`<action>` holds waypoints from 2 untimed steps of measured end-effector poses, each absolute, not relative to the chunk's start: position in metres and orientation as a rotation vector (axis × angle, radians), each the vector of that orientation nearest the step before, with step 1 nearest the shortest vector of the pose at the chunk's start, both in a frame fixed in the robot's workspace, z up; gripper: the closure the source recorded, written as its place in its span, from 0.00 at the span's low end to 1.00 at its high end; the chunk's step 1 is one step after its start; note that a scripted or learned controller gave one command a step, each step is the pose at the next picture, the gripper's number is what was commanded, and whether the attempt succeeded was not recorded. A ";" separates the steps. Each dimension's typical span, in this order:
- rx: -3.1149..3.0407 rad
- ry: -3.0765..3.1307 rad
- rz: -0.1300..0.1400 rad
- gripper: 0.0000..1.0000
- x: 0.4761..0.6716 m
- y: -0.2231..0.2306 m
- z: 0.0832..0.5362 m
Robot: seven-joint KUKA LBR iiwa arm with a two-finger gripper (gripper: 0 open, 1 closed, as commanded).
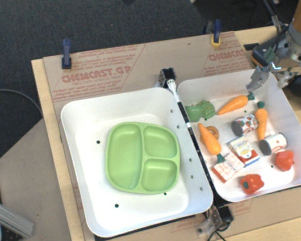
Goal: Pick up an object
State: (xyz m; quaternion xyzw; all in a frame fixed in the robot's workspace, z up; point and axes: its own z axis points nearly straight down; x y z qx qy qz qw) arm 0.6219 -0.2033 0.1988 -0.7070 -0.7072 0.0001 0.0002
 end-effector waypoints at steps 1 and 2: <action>-2.213 -2.218 0.002 0.00 0.529 -0.134 0.221; -2.210 -2.223 0.001 0.00 0.477 -0.065 0.234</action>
